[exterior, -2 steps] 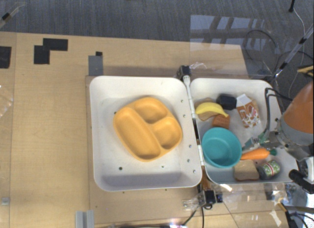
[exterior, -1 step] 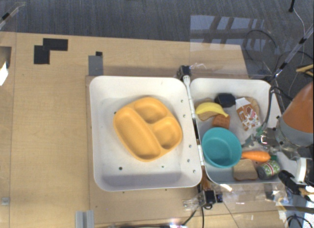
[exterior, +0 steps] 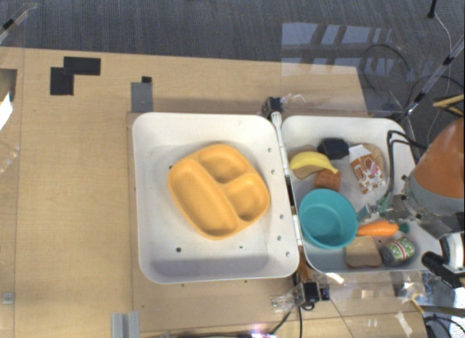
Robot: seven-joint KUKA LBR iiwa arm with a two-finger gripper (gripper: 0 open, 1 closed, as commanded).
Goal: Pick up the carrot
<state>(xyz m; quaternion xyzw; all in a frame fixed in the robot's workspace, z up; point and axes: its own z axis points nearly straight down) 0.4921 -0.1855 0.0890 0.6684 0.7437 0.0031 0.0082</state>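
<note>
Wooden bench [exterior: 65, 206] on grey carpet [exterior: 145, 9]

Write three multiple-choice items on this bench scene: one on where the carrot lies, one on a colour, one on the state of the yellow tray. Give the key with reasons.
1. Where does the carrot lie?
A. In the left bin
B. In the right bin, just right of the teal bowl
C. On the bare bench

2. What colour is the bowl?
A. Teal
B. Red
C. Black

3. How does the divided yellow tray stand?
A. Upside down
B. Stacked on the bowl
C. Right way up in the left bin, nothing in its compartments

Key: 1 B, the carrot rests in the right bin beside the bowl's right rim. 2 A, the bowl is plainly teal. 3 C, the tray's compartments face up and show bare, inside the left bin.
</note>
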